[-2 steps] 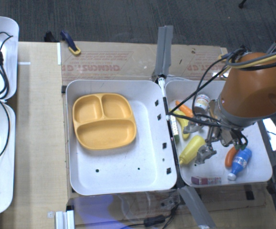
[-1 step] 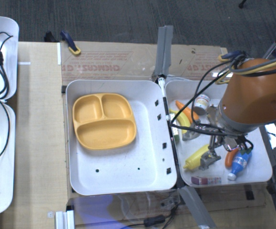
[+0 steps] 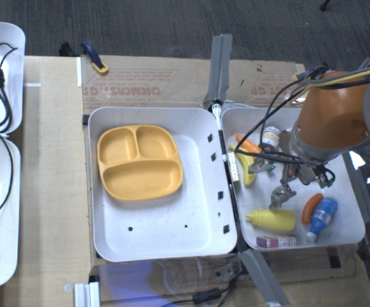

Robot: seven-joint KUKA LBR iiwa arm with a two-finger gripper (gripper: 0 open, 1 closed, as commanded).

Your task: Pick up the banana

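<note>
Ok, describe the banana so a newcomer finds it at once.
Look in the right-hand bin. Near its left wall, in the upper half, the banana lies just below an orange carrot. It is plain and curved, unlike the capped yellow mustard bottle lower down.

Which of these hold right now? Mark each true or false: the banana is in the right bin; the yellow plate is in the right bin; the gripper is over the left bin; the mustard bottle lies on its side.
1. The banana lies in the right bin. True.
2. The yellow plate is in the right bin. False: it sits in the left bin.
3. The gripper is over the left bin. False: it hangs over the right bin.
4. The mustard bottle lies on its side. True.
</note>
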